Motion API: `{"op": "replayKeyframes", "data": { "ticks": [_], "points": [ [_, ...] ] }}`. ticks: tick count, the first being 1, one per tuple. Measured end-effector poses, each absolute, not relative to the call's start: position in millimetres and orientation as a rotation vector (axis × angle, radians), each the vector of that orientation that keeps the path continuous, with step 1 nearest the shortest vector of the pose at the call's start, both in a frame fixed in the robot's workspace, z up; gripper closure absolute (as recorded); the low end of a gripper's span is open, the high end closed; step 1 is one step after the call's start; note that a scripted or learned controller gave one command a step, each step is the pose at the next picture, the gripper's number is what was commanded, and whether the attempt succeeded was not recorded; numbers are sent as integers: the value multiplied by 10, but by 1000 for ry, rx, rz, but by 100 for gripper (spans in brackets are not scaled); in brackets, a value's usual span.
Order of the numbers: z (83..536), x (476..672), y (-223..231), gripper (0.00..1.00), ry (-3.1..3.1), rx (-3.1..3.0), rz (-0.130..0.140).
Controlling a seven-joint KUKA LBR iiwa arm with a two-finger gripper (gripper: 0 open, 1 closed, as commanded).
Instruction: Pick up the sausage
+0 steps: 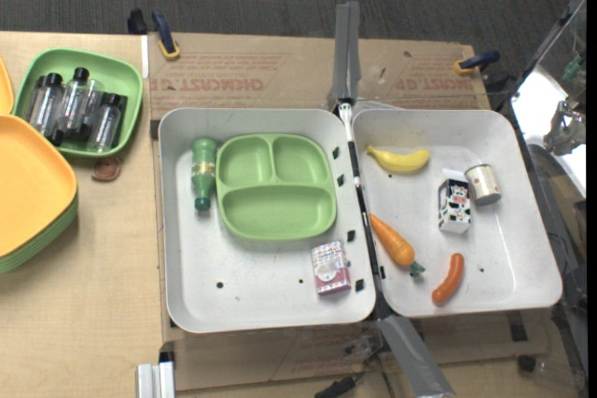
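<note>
The sausage [448, 280] is a short orange-red link lying slightly tilted near the front of the right bin [522, 294]. It lies alone on the bin floor. A carrot [394, 242] lies a little to its left, and a cow-patterned carton [455, 205] lies just behind it.
The right bin also holds a banana [399, 159] and a silver can [482, 184]. In the left bin sit a green divided plate [276, 186], a green bottle [203, 172] and a pink packet [331, 268]. A green tray of bottles [79, 102] and stacked orange plates [33, 191] stand at far left.
</note>
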State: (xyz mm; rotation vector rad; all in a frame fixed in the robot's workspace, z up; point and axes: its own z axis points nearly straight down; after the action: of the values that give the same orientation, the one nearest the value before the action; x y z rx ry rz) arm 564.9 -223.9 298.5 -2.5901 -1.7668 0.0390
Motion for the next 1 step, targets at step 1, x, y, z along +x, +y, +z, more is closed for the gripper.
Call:
{"op": "replayKeyframes", "data": {
  "ticks": [1],
  "points": [
    [3058, 5650, -2245, 100, -1768, -2588, 44]
  ]
}}
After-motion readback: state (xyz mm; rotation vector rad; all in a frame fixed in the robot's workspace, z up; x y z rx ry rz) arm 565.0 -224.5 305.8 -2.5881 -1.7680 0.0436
